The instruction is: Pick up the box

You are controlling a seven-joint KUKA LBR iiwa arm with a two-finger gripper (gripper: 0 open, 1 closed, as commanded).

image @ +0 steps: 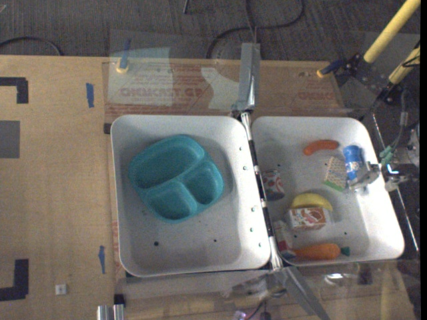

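**Two white bins, one box waiting in the right one**

Two shallow white plastic bins are sitting side by side on a pale wooden worktop (pixel 53 199), their smooth floors dotted with small dark holes and their corners rounded.

The left bin (pixel 200 245) is holding a single item: a teal divided tray (pixel 176 177), matte and moulded, with three rounded compartments, lying slightly turned toward the bin's upper left.

The right bin (pixel 380 235) is carrying a scatter of small things. The box (pixel 309 218), a small carton printed in red and white, is lying flat near the middle of this bin, just below a curved yellow banana (pixel 313 200) that is touching or nearly touching its upper edge. Below the box an orange carrot (pixel 319 251) with a green tip is lying along the lower wall. A glossy orange sausage-shaped piece (pixel 321 147) is resting near the upper wall. A small printed can (pixel 272 184) is lying at the left wall. A pale, speckled card packet (pixel 335 173) is sitting right of centre, just beside a blue and white bottle (pixel 353 160).

At the right rim of this bin the hand (pixel 363 177) is showing as a grey metal shape next to the bottle; whether its fingers are open or closed, I cannot tell. It is well apart from the box.
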